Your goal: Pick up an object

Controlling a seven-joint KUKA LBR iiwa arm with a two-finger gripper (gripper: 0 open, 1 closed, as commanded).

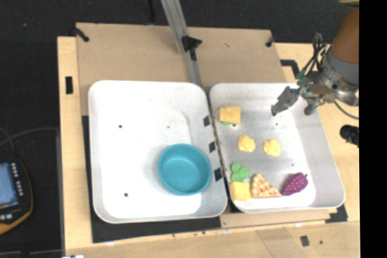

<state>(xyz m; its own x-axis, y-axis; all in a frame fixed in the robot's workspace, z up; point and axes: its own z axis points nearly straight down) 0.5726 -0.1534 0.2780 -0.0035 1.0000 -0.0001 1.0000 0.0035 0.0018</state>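
Note:
The right bin [314,148] holds several toy foods: a yellow square piece [230,115] at its back left, two yellow lumps [246,143] [272,147] in the middle, and a green piece [239,173], a yellow block [240,191], a pizza slice [263,187] and purple grapes [294,183] along the front. My gripper [293,109] hangs over the bin's back right part, open, with nothing between its fingers. It is above and to the right of the yellow lumps, apart from all the pieces.
A blue bowl [183,168] sits in the left bin [121,112] near its front right. A grey metal post [172,3] rises behind the two bins. The arm's cables [317,60] hang at the right edge.

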